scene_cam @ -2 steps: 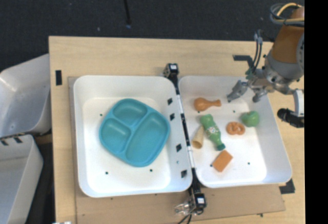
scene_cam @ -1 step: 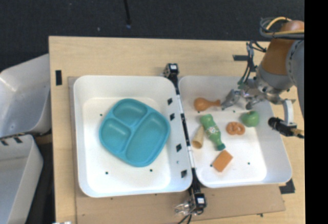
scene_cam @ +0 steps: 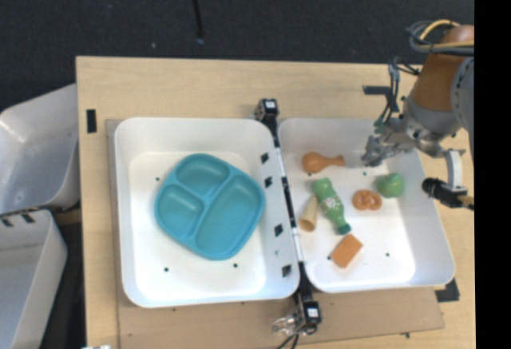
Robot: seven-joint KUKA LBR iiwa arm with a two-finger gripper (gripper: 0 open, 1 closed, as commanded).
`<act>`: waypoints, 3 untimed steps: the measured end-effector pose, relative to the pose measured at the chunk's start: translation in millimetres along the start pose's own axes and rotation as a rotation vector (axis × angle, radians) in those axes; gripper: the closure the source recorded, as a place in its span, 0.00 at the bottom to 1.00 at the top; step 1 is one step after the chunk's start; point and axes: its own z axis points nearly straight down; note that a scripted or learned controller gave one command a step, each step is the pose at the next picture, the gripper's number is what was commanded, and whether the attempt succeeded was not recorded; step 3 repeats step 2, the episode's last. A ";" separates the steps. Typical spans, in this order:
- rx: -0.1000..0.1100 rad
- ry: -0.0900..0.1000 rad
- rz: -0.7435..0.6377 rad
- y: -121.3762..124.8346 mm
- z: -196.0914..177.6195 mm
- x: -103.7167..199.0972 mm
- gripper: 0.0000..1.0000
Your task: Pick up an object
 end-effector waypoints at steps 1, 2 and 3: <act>-0.002 0.003 0.002 -1.9 -62.1 -6.7 1.00; -0.003 0.003 -0.002 -0.2 -116.9 -8.3 1.00; -0.003 0.003 -0.002 -0.2 -116.9 -8.3 1.00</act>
